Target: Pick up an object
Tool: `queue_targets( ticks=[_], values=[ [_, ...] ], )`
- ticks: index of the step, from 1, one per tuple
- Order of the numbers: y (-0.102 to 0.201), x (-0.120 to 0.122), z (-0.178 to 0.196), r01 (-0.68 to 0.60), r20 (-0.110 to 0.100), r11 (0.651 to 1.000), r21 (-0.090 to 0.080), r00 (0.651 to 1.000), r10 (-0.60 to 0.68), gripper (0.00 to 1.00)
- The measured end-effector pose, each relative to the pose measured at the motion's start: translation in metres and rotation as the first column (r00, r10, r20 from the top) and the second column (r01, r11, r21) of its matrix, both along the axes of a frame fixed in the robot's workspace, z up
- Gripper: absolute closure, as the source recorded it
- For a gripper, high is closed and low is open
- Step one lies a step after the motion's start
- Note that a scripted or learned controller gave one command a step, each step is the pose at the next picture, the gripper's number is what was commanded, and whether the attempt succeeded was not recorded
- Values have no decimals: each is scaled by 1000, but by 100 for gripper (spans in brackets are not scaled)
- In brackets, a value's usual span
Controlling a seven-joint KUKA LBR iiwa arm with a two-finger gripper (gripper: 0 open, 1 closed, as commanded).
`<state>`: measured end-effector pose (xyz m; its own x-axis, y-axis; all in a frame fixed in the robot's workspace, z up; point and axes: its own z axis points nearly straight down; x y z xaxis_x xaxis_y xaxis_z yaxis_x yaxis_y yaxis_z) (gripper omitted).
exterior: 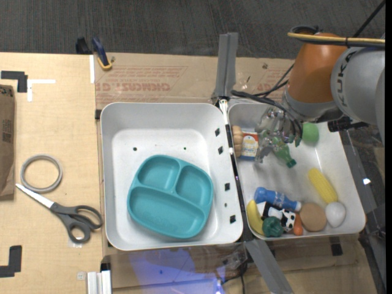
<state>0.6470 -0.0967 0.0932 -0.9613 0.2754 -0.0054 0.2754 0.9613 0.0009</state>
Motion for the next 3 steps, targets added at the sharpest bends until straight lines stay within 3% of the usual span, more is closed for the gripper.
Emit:
queue_targets(
  ticks=[1,2,3],
  values=[
    [-58,-92,0,-100,-2,995,-1,995,100,0],
    [-58,-91,9,-100,2,995,-2,995,100,100],
    [-58,-91,9,-100,2,995,-2,995,100,0]
  ],
)
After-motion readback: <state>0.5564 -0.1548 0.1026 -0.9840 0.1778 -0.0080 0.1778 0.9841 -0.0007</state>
